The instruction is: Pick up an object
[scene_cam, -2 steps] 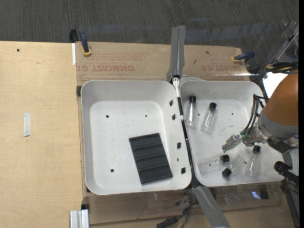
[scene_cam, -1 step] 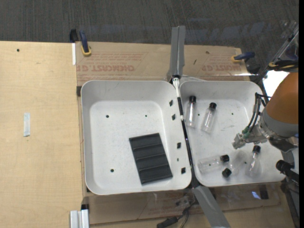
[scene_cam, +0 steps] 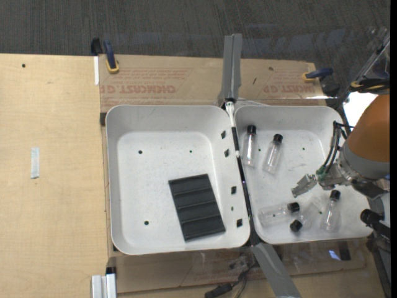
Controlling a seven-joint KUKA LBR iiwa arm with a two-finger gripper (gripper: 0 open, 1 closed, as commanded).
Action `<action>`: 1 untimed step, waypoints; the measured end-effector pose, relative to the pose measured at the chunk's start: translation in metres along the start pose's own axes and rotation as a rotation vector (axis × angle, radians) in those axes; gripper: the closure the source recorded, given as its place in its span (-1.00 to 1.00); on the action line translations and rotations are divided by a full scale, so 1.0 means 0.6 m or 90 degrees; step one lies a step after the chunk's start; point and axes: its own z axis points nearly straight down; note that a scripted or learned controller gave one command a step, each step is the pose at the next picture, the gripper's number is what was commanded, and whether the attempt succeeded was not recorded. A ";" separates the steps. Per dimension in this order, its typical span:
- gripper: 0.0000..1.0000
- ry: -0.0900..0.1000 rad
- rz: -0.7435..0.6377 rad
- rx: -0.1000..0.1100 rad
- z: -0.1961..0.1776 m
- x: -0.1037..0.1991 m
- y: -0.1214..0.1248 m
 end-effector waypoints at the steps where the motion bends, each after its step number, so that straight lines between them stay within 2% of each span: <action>1: -1.00 0.000 -0.035 -0.001 0.042 -0.091 0.054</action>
